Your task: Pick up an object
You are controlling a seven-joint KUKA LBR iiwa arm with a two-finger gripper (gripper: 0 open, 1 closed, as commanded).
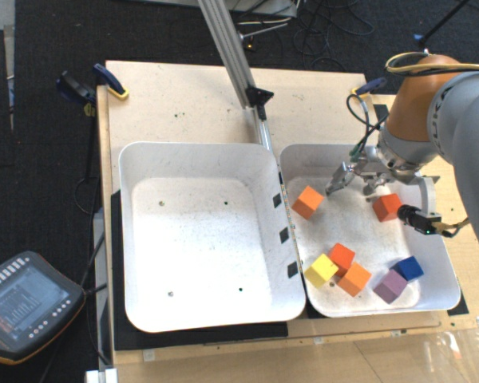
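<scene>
The arm entered from the right, and its hand (359,178) hung over the upper part of the right bin (439,298); whether it was open or closed, or held anything, could not be told. An orange cube (307,202) lay just left of it and a red-orange cube (386,207) just right. Near the bin's front lay yellow (321,270), two orange (347,268), purple (390,286) and blue (409,268) cubes.

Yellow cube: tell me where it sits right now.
The yellow cube lies in the right bin, near its front left corner, touching the orange cubes on its right.
</scene>
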